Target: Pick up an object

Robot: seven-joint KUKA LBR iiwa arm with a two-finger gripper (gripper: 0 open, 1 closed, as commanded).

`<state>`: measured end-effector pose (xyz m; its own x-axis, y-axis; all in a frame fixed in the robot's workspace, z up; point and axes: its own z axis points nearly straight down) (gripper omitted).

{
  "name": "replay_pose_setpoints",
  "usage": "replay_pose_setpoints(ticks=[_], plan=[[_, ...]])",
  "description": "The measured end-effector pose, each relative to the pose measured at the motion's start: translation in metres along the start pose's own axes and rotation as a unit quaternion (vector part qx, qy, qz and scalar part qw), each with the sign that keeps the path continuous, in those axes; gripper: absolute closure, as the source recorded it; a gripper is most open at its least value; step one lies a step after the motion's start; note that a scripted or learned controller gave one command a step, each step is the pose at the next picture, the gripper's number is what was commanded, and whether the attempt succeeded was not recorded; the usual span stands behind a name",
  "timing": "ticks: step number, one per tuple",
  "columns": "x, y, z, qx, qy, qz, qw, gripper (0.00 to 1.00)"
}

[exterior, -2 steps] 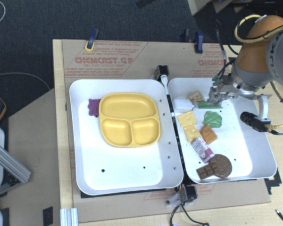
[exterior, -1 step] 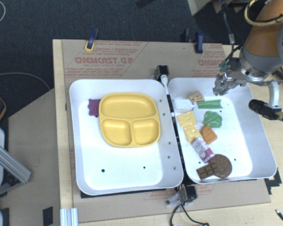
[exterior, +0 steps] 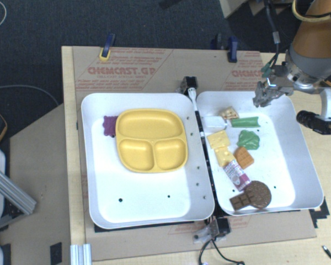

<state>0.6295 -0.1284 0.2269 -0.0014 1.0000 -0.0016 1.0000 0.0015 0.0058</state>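
Brown bench [exterior: 154, 65], left bin [exterior: 99, 203], right bin [exterior: 298, 164]

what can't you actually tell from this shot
- End effector: too small and blurred in the camera view to tell whether it is open or shut, or whether it holds anything.
- Purple item: the yellow divided tray covers its right part, so its shape is unclear.
- Arm: cut off by the top and right edges.
- Small wrapped packet: label too small to read.
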Motion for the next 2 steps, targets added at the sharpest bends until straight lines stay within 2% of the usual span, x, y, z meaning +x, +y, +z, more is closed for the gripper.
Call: replay_pose_setpoints(ticks=[1, 2], plan=[[0.038, -0.045, 0.003, 0.005, 0.002, -0.001, 1.0000, 1.00], [0.087, -0.063, 0.001, 0.005, 0.002, -0.001, 1.0000, 1.00]])
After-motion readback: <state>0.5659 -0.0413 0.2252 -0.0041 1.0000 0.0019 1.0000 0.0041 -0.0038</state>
